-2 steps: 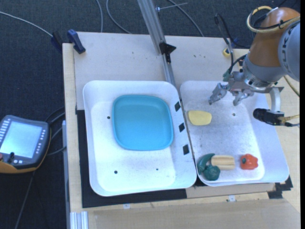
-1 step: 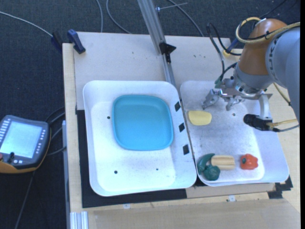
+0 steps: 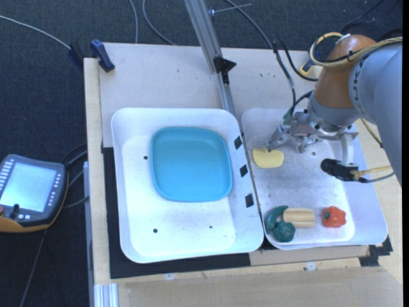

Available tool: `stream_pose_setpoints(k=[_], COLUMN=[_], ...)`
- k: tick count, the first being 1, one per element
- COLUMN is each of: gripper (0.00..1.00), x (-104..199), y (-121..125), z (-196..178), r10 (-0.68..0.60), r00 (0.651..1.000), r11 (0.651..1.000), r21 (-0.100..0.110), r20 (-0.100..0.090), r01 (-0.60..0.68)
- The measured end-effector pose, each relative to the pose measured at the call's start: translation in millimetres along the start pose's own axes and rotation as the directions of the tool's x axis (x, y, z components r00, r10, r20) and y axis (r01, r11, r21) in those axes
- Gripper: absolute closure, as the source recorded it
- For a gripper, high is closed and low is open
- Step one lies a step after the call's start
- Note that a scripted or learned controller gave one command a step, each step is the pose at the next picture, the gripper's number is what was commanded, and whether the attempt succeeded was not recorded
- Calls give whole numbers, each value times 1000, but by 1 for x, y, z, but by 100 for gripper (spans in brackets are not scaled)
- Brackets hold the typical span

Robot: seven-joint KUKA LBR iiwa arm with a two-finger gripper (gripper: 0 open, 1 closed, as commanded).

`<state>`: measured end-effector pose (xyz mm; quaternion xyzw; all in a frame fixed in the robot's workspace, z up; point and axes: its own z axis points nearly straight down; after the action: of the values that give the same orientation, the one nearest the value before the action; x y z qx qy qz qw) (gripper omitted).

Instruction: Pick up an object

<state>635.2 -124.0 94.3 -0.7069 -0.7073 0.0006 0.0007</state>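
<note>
Nothing lifted yet; tool [image 3: 276, 147] low beside yellow piece [image 3: 268, 158] in right bin [image 3: 367, 197], finger state impossible to tell.

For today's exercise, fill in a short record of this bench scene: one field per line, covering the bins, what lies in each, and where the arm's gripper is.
left bin: holds a blue plate
right bin: holds four small items
yellow piece: near the right bin's left wall, flat on the floor
green item: at the near edge, touching the tan block
red item: right of the tan block, apart from it
gripper: low over the right bin, just above the yellow piece
jaws: too unclear to tell whether open or shut
</note>
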Motion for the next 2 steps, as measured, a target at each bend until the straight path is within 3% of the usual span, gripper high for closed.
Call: stream_pose_setpoints(k=[1, 2], gripper=[100, 100], x=[0, 8], y=[1, -2], z=[-12, -70], r10=[0, 0], r00=[1000, 1000], r11=[1000, 1000], r21=[-4, -8], r20=[0, 1], r01=[0, 0])
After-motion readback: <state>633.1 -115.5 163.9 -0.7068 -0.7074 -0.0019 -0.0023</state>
